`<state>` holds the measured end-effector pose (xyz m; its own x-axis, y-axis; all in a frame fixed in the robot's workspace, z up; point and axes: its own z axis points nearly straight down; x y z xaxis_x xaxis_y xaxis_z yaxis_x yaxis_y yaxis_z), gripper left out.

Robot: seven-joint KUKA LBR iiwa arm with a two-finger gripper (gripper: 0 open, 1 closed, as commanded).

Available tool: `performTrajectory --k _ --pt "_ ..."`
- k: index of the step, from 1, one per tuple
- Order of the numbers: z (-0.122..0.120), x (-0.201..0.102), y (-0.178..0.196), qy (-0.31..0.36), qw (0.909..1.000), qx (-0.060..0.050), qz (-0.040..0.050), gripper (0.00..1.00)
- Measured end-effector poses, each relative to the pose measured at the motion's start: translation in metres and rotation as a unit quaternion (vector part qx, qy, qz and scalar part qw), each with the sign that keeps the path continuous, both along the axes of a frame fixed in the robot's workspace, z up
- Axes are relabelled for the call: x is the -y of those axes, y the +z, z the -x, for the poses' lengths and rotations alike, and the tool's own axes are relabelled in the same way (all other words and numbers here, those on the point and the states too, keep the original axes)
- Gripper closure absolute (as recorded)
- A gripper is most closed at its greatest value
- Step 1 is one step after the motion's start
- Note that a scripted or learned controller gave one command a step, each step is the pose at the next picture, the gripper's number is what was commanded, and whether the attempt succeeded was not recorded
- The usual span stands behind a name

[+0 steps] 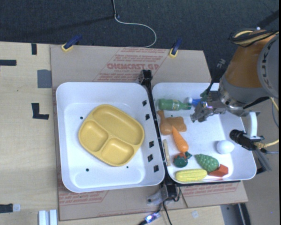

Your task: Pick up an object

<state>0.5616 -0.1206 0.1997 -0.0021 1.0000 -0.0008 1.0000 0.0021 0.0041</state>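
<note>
1. One gripper (202, 110) hangs over the upper part of the right bin (246, 172); its dark fingers are a blur from this height, so I cannot tell whether the jaws are released or clenched, and nothing shows between them.
2. Nearest thing, at about nine o'clock from the gripper, is a green bottle (174, 105). It lies flat, long axis running three-to-nine, its pale cap end toward the gripper.
3. Step in hand, as I judge it: the approach. No object is lifted yet, and the bottle looks the likeliest pick.
4. The next move would call for a short shift toward nine o'clock, jaws set across the bottle's narrow width, then a straight descent.
5. Further out, at seven o'clock, an orange carrot (179, 140) lies aslant with its green top toward five o'clock, touching a tan bread-like piece (171, 124).
6. A white egg (224, 147) sits at four o'clock; a yellow corn cob (190, 175) lies at six.
7. The left bin (70, 95) holds a yellow divided plate (111, 134).
</note>
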Motion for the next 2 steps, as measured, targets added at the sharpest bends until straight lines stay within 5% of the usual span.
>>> performTrajectory --k 1,2 --pt "-0.001 -0.001 0.026 0.0 1.0 -0.001 -0.0003 1.0" --pt "-0.026 -0.053 0.019 0.003 1.0 -0.003 -0.0012 1.0"
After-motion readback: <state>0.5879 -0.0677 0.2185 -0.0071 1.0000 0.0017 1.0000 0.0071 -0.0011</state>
